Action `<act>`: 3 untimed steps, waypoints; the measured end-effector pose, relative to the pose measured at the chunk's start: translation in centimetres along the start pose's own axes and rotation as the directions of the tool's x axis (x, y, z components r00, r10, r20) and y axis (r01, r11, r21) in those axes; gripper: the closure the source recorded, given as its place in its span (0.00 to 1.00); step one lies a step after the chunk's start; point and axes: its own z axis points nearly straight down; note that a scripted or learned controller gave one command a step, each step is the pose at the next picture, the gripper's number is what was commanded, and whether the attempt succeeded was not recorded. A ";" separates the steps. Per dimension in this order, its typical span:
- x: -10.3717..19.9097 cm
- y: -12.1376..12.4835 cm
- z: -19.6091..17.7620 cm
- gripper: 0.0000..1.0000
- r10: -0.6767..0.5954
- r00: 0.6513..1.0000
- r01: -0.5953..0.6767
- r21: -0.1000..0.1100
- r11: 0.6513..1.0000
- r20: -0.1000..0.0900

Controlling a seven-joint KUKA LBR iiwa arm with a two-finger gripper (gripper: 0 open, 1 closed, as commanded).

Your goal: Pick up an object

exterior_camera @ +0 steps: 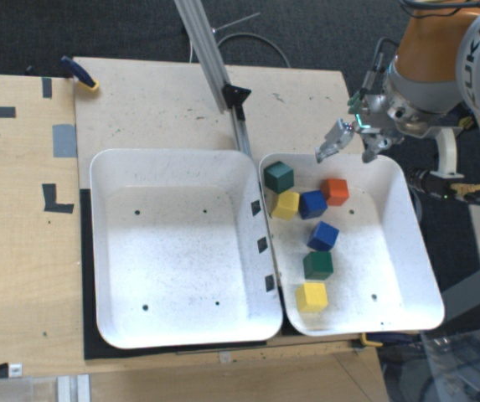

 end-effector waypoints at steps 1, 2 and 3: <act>0.0 0.1 -0.3 0.00 -0.001 1.000 0.001 -0.005 1.000 0.001; 0.0 0.6 4.2 0.00 -0.001 1.000 0.001 0.000 1.000 0.002; -0.5 0.5 8.8 0.00 0.000 1.000 0.000 0.000 1.000 0.002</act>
